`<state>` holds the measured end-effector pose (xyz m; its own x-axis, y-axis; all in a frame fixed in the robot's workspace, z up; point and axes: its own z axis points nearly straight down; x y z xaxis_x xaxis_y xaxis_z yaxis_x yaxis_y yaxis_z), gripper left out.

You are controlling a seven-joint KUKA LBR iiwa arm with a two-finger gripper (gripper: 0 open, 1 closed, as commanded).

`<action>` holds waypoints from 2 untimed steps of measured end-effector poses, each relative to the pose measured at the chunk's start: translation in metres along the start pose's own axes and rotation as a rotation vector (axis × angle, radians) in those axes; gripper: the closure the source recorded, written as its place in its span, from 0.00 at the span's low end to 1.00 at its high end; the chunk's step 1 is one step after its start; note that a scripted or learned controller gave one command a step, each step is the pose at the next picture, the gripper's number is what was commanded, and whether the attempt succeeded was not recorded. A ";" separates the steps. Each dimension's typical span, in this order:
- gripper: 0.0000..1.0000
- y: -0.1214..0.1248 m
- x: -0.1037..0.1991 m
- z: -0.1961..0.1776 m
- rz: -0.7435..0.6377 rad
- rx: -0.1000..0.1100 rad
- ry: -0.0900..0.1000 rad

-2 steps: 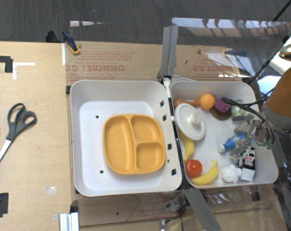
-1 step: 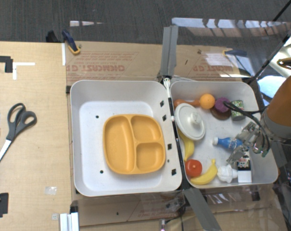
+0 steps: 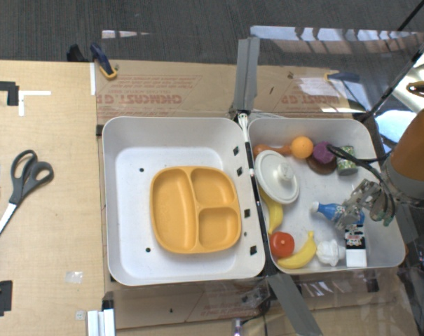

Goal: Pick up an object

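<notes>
The right bin (image 3: 371,137) holds several objects. These include a white round lid (image 3: 277,176), an orange ball (image 3: 302,147), a purple item (image 3: 322,154) and a green can (image 3: 345,152). Nearer the front are a red tomato (image 3: 282,243), a banana (image 3: 300,255), a white lump (image 3: 329,252), a small black-and-white box (image 3: 354,248) and a blue bottle (image 3: 329,211). My gripper (image 3: 366,203) hangs low over the bin's right side, just right of the blue bottle and above the small box. Nothing is visibly held.
The left bin (image 3: 120,187) holds a yellow divided plate (image 3: 196,208). Scissors (image 3: 21,180) lie on the bench at far left. A second yellow piece (image 3: 274,215) pokes out below the white lid. The arm's orange band (image 3: 416,152) stands over the right bin's right wall.
</notes>
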<state>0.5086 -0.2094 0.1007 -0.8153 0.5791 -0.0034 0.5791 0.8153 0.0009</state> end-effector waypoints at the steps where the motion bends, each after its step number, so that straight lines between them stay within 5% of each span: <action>1: 0.00 0.000 0.000 0.000 0.000 0.000 0.000; 2: 0.00 0.059 -0.009 0.009 0.126 0.001 0.002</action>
<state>0.5497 -0.1664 0.0915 -0.7358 0.6772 -0.0017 0.6772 0.7358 0.0006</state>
